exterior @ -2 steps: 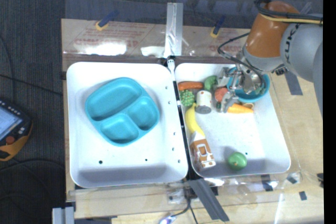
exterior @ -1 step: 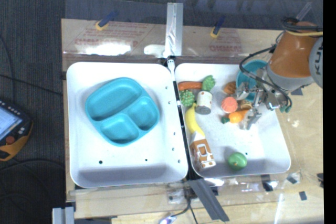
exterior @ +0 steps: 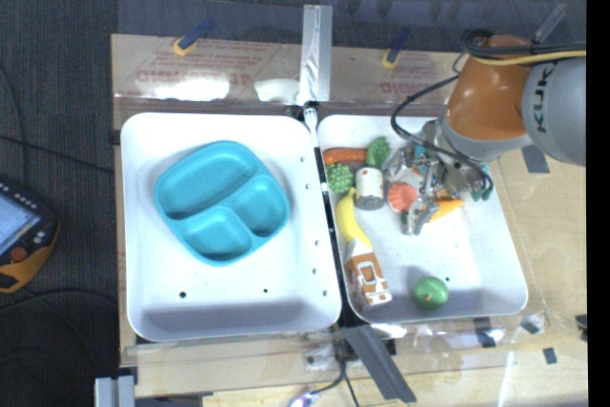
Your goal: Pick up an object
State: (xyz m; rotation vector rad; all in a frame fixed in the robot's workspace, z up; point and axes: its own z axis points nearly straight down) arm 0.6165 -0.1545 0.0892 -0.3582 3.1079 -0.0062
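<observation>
Over the right bin [exterior: 496, 272] we hang our tool [exterior: 419, 205] low among the toy food, its metal fingers pointing down toward the bin floor. Whether those fingers are spread or pressed together we cannot tell; wires and linkage blur them.

No one thing is named for us, so we judge the likeliest target to be what lies right at the tool: a small red piece [exterior: 401, 195] just to its left, and an orange piece [exterior: 446, 204] just to its right, its long axis running roughly left to right. Both sit touching or nearly touching the fingers, and we cannot say that either is between them.

Further left stands a white can [exterior: 369, 187], just beside the red piece, and it may crowd a finger on that side. A yellow banana [exterior: 349, 217] curves down along the bin's left wall, with a small orange-and-white box [exterior: 368, 277] below it. A green lime [exterior: 431, 292] lies well apart near the front wall, free on all sides, and looks the easiest pick. A green vegetable [exterior: 379, 150] and a red-orange one [exterior: 343, 155] lie at the back.

A blue divided plate [exterior: 221, 200] rests in the left bin [exterior: 143, 300], well away from our reach.
</observation>
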